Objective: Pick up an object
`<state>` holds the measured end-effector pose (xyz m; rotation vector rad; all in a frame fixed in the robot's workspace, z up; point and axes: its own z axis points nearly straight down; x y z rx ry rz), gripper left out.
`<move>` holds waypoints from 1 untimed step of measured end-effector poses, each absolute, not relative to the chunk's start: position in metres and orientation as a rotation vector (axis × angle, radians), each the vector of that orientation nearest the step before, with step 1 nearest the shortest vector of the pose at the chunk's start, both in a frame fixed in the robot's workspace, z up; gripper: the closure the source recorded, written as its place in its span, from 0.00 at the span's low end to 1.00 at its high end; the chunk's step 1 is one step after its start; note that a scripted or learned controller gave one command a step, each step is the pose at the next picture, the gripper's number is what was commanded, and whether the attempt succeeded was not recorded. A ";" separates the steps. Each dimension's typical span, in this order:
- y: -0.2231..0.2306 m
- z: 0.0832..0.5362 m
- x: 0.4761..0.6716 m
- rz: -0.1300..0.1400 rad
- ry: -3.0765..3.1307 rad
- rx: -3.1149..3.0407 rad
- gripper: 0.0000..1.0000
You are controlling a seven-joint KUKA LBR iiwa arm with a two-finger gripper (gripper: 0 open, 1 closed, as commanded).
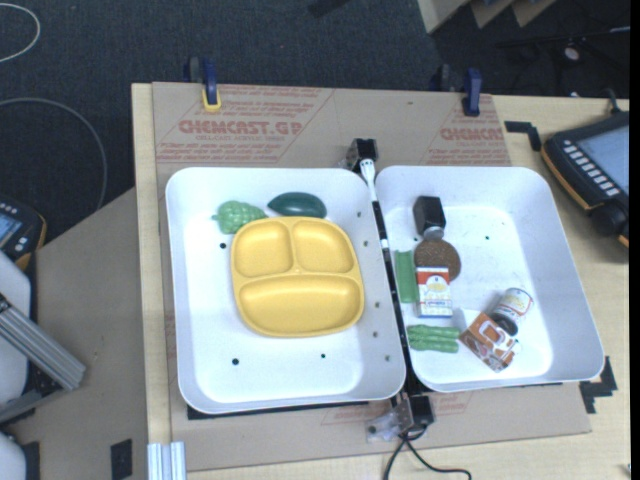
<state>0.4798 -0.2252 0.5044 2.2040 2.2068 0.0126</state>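
Right now I am looking down on two shallow white bins sitting side by side on the table [300,118], and I am weighing which thing to go for. I cannot tell the state of the hand from this view, so I am treating its width as unknown.

The left bin [185,268], in the middle left of the frame, is carrying a yellow plastic plate with three compartments [295,275], with a pale green knobbly toy [238,216] and a dark green oval piece [297,205] lying just beside its upper edge.

The right bin [520,223] is holding the smaller things: a small black block [429,213] near the top, a brown round disc [437,259] below it, a red and white carton [434,294] touching the disc's lower edge, a flat green strip [404,276] lying lengthwise along the bin's left wall, a green pod-shaped toy [433,339] lying crosswise near the bottom, and a brown labelled can [490,340] with a small dark-lidded jar [513,303] just beside it at the lower right.

Since the arm is coming in from the frame's right, I am judging the right bin the nearer one, and the can and jar the closest candidates. The can appears to be lying on a slant, so I am expecting the hand to need turning across that axis.
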 end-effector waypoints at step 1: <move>-0.224 0.505 0.480 0.002 2.216 2.212 1.00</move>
